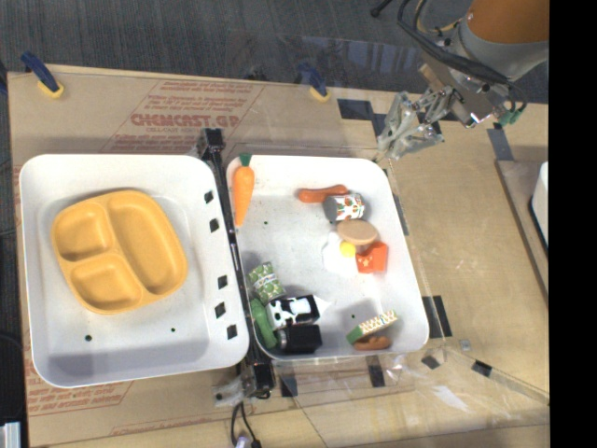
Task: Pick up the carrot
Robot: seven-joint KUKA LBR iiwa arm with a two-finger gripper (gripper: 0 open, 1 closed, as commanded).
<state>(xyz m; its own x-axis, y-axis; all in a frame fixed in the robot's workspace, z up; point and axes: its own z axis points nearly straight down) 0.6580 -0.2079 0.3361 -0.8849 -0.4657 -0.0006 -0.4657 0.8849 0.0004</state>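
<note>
carrot (242,192) against bin's (322,165) left wall

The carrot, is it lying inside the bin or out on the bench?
Inside. The carrot lies flat in the right bin, along its left wall near the far corner, green top pointing away.

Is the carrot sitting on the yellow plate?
No, the carrot lies in the right bin by its left wall; the yellow divided plate is in the left bin.

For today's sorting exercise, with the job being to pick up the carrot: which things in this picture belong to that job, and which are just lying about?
Belong to the job:
carrot
gripper

Just lying about:
yellow divided plate
sausage
small can
orange block
black-and-white cow toy
</note>
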